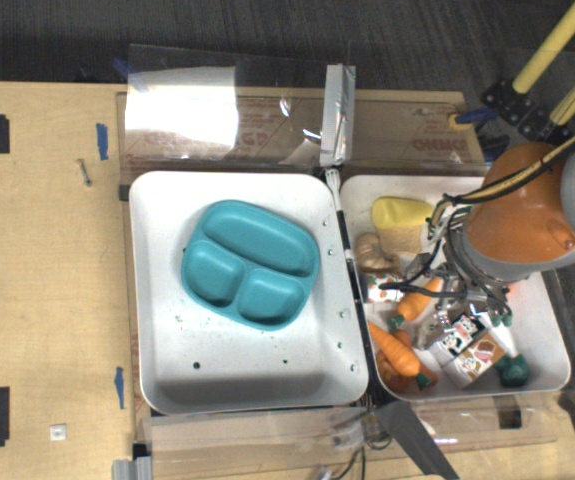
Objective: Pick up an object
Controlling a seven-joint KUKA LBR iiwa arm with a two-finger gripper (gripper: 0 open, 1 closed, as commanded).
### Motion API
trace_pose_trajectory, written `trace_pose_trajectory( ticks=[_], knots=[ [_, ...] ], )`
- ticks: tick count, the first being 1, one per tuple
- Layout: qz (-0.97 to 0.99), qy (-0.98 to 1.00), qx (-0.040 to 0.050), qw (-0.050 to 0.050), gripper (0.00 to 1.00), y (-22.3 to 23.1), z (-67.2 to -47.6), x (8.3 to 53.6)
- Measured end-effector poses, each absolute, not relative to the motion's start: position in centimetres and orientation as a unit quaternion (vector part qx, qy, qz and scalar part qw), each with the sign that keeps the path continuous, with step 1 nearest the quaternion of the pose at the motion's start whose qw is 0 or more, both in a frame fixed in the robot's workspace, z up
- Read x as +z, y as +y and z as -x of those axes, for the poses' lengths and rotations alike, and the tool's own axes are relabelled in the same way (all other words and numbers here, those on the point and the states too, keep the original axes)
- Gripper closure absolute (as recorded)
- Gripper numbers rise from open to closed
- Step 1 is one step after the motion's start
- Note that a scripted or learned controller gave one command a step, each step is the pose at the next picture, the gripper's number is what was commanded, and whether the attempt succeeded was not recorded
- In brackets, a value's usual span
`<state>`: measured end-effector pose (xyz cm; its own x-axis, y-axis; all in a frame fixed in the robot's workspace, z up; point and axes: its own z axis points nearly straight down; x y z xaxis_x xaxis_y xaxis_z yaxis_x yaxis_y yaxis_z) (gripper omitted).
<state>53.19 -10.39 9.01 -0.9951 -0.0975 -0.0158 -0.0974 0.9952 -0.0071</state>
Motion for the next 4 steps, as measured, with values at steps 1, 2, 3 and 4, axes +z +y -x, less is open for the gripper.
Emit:
trace_pose_trajectory(
  ticks=[1, 2, 3, 4],
  knots=[
    [0.077, 0.997, -0.0010, 0.006, 0.00, -11.0, -54.4, 9.0],
    [0.050, 0.999, -0.0007, 0.008, 0.00, -10.9, -54.0, 9.0],
    [0.060, 0.998, -0.0017, 0.008, 0.00, -10.9, -54.0, 9.0],
    [0.081, 0.997, -0.0010, 0.008, 0.00, -11.7, -52.9, 9.0]
  ],
)
